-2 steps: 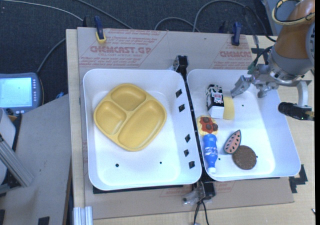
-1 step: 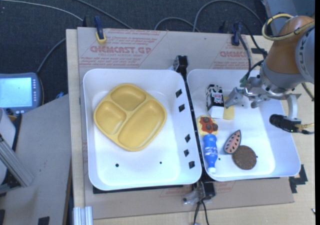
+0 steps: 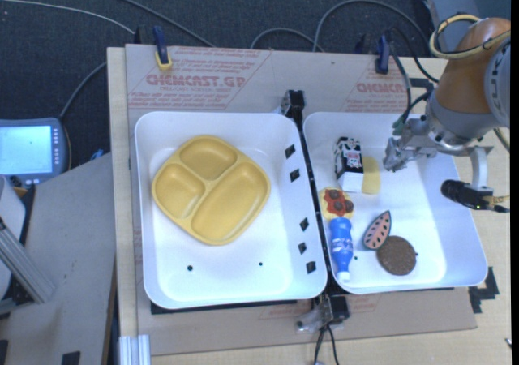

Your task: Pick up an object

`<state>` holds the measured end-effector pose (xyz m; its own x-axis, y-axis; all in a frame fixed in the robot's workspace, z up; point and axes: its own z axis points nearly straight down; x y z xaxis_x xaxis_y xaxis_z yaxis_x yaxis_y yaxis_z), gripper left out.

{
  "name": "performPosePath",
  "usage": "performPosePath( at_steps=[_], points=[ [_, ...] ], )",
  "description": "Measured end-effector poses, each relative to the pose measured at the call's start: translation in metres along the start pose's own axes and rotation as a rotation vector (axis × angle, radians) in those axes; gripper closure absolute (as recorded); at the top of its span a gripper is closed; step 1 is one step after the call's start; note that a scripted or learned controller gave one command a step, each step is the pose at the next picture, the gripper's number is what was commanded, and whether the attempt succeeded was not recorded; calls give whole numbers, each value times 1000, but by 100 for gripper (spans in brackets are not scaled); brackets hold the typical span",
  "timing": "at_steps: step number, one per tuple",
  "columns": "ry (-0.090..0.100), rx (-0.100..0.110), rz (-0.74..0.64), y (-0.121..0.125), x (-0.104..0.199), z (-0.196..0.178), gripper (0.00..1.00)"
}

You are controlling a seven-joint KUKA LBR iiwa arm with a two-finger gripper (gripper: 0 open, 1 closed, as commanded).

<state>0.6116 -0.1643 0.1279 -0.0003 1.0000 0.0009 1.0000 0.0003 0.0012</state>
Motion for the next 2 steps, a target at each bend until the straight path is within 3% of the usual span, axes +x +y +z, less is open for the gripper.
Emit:
performPosePath(
  at_steps=[2],
  points=[
    [-3, -6, -2, -3, 6, -107, 100]
  ],
)
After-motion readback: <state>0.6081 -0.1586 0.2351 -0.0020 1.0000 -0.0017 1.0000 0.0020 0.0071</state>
